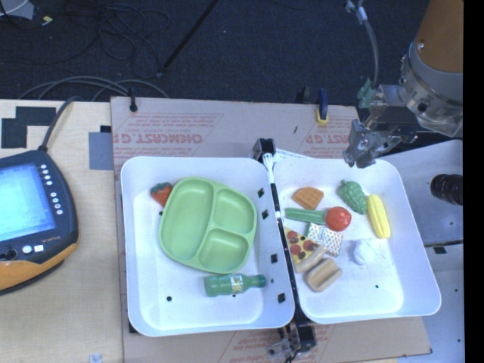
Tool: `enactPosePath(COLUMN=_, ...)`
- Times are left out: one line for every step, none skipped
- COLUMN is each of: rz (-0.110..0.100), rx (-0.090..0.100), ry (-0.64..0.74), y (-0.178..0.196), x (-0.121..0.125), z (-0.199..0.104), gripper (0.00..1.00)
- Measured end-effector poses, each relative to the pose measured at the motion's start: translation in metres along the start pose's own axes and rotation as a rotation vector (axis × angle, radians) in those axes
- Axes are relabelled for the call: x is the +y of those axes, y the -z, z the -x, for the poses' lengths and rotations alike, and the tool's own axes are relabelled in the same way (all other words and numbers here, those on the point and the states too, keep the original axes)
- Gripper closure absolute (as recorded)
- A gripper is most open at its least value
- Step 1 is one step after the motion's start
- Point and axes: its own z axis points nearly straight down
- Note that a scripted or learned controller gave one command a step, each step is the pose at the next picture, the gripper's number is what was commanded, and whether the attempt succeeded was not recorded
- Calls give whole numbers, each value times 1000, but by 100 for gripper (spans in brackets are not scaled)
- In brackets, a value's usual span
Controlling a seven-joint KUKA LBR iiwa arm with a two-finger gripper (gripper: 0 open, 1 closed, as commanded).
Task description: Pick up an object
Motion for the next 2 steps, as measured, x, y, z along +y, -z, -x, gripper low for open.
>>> enactPosePath(rz=14, rx=4, ry=0, y=70, x=-45, z=-52, gripper=100)
enactPosePath(rz=-4, rx=-1, ry=-6, y=-35, x=8, z=-51, gripper=100)
